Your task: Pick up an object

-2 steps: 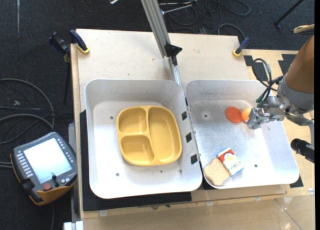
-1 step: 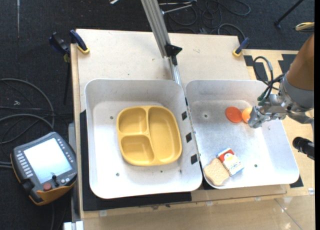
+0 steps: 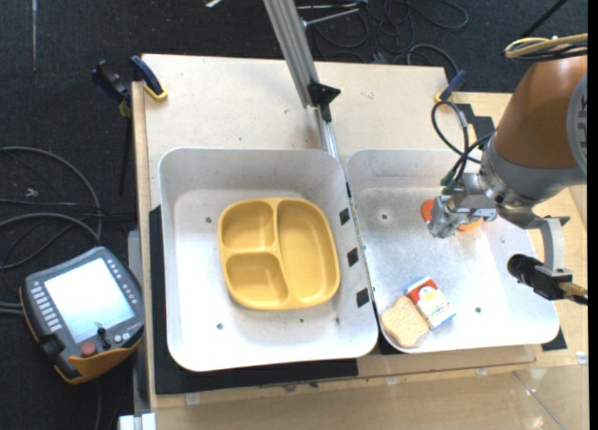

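Hovering right of one glossy yellow three-compartment tray [image 3: 278, 252], the gripper [image 3: 443, 225] meets something orange [image 3: 432, 207]; grip unclear.

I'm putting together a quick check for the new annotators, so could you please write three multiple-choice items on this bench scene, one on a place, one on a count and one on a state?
1. Where does the yellow plate lie?
A. in the left bin
B. in the right bin
C. on the floor

2. How many compartments does the plate have?
A. two
B. three
C. five

3. How does the slice of toast sit?
A. leaning upright against the bin wall
B. flat on the bin floor
C. on the plate

Answers: 1 A, the yellow plate sits in the middle of the left bin. 2 B, its ridges split it into three wells. 3 B, the toast lies flat at the near edge of the right bin, beside a small carton.
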Available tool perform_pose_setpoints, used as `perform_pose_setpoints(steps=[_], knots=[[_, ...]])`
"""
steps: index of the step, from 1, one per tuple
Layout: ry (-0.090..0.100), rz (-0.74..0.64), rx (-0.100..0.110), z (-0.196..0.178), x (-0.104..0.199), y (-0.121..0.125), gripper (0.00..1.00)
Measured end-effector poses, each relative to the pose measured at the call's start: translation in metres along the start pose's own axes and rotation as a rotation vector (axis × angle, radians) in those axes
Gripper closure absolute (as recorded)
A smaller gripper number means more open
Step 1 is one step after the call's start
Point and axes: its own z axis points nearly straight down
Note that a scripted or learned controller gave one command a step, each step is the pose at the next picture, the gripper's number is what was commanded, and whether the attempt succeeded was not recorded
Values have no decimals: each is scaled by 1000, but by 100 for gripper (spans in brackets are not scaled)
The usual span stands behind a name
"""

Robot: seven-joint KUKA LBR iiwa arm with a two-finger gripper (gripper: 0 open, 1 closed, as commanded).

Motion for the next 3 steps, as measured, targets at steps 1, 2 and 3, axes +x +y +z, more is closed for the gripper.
perform_pose_setpoints(steps=[1, 2, 3], knots=[[0, 0, 1, -11, 51, -7, 100], [0, 0, 3, -1, 104, -9, 100], [0, 0, 3, 4, 165, -20, 100]])
